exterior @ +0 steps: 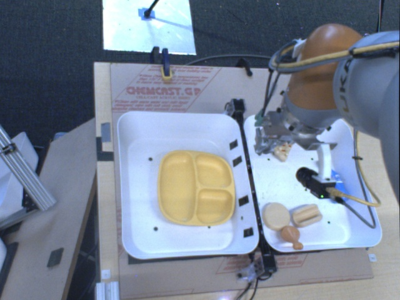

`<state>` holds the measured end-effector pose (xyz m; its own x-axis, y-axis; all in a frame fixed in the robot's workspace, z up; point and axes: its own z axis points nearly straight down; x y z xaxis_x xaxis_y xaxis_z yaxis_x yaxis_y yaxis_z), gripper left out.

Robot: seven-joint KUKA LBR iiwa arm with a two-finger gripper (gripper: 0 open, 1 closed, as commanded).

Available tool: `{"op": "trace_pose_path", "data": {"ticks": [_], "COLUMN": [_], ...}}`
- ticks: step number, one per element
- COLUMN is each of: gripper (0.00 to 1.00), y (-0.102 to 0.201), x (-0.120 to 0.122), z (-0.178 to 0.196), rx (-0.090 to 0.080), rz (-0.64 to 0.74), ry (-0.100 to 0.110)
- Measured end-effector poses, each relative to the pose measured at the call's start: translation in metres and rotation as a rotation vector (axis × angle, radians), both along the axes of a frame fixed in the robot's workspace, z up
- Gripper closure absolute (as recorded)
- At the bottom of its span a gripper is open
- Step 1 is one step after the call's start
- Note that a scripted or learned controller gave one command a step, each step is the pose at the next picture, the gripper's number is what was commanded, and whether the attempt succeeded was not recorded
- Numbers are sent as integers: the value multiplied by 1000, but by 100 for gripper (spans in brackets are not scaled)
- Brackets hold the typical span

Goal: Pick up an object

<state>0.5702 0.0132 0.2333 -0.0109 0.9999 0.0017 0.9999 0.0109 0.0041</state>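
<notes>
Low over the far left corner of the right bin, gripper right beside a pale food piece, grip state impossible to tell, nothing visibly lifted yet, so pick apparently under way, lift left.

A small pale tan object lies in the right bin, near its upper left corner, partly hidden under the gripper. Toward the bin's front edge sit three more: a round beige disc, a tan bread-like roll just to its right, and a small orange-brown pear-shaped piece below them.
</notes>
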Motion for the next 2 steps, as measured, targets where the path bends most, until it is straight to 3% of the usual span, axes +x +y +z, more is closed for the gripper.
{"op": "trace_pose_path", "data": {"ticks": [2], "gripper": [100], "y": [86], "x": [36], "z": [4], "rx": [-1], "rz": [-4], "ry": [1]}}
